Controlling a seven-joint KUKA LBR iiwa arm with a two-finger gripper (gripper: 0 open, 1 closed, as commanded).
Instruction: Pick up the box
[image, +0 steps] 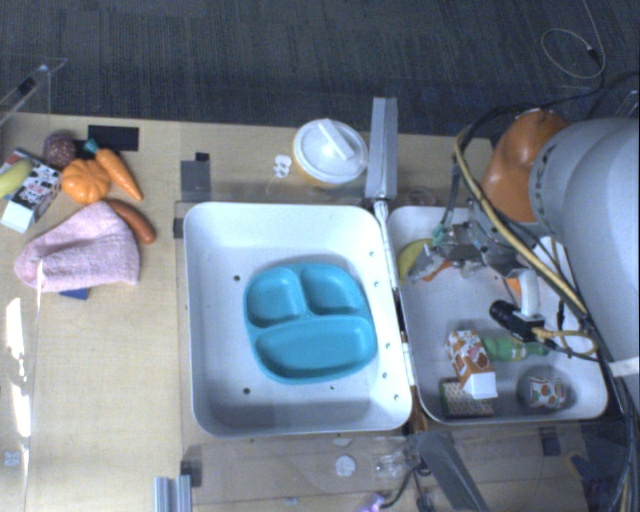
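From the overhead camera I see two white bins side by side. The left bin (210, 330) holds a blue divided plate (310, 322). In the right bin (432, 395), the box (470, 363), patterned with a white end, lies near the front edge. My gripper (452, 252) hangs over that bin's far end, well apart from the box; I cannot tell its finger state. I judge this the approach step: next I must move toward the box and descend.
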